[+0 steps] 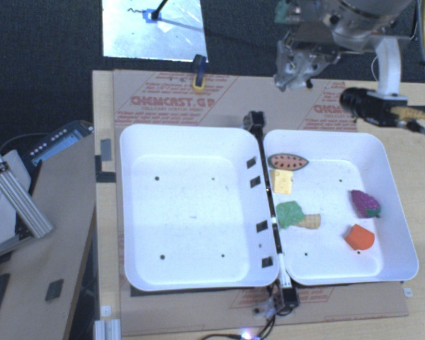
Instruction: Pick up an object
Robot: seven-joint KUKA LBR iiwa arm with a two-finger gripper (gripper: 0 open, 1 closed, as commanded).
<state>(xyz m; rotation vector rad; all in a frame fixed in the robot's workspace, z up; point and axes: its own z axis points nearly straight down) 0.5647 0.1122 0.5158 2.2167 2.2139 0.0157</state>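
The right bin holds a watermelon slice, a yellow cheese wedge, a green broccoli piece with a tan stem, a purple grape bunch and an orange piece. My gripper hangs high above the bench, beyond the far edge of the right bin. Nothing shows between its fingers. It is well apart from all the objects.
The left bin lies beside the right one, with a black clip strip between them. A yellow clamp sits at the board's far edge. A shiny metal sheet lies behind the bench.
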